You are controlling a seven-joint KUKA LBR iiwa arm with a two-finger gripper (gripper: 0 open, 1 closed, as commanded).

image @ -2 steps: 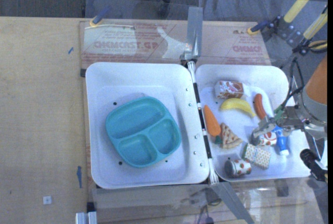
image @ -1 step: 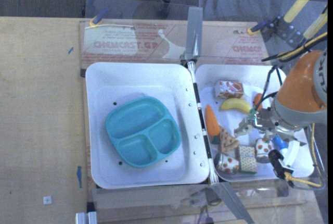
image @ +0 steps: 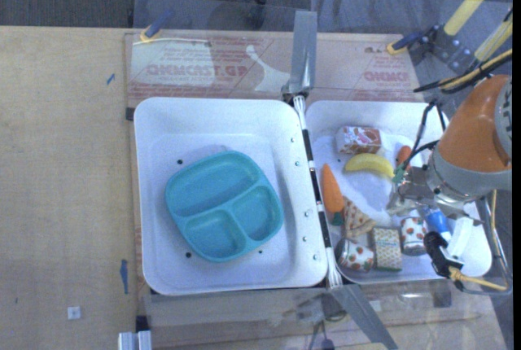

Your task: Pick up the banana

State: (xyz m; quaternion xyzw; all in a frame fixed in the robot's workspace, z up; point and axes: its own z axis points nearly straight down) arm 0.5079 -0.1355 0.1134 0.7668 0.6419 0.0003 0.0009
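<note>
Claw [image: 404,198] hanging low over the right bin [image: 326,122], just right of the banana's near end; whether parted or pinched, cannot tell from this slant, with wrist and cabling crowding over it; nothing plainly caught in it. Banana [image: 369,165] lying flat on the bin floor, yellow, curved, long axis running left to right, close beside the claw and up-left of it; not lifted yet, by the look of things.

Working outward: printed packet [image: 359,139] just above the banana, near enough to matter; carrot [image: 331,188] just left and below, slanting down the bin; small orange piece [image: 404,154] near the banana's right tip; sandwich wedge [image: 356,219], spotted tin [image: 356,255] and boxed snack [image: 387,248] clustered along the near wall; small can [image: 413,234] right under the wrist.

Probably best done like this: shift up-left until centred over the banana's thick middle; turn the wrist to close across the short width, not along the curve; go straight down, keeping off the packet and the orange piece; squeeze only once low enough to bracket the fruit; lift vertically, slowly, watching for a roll or slip on that rounded skin. Left bin [image: 155,129] with the teal divided tray [image: 224,206] well apart, no concern here.
</note>
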